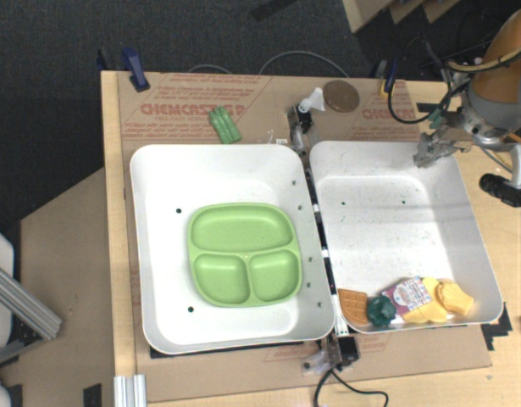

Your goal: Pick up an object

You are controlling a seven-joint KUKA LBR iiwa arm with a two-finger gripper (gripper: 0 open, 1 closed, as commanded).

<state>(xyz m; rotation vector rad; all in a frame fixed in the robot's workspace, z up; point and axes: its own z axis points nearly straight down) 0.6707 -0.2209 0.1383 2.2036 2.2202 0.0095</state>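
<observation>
- On the bench (201, 117), two shallow white bins are set side by side, their inner rims touching along a central seam.
- One green divided tray (244, 254) with three compartments is laid flat in the left bin (158, 227), near its middle.
- Four small objects are clustered in the near corner of the right bin (387, 219): one waffle-patterned brown piece (353, 305), one dark green piece (380, 311), one pink and white packet (410, 293), and one yellow-orange toy (442, 303); the last may be more than one piece, which cannot be told.
- These objects are seen touching or just beside one another along the bin's near wall.
- The gripper (435, 147) is seen at the far right corner of the right bin, above its rim, well apart from the cluster; how far its fingers are parted cannot be told, and nothing is seen held.
- One grey arm with an orange band (497, 83) is seen at the right edge.
- One green object (225, 126) and one brown disc (341, 97) are laid on the bench beyond the bins.
- Two blue clamps (135, 69) are fixed at the bench's far edge.
</observation>
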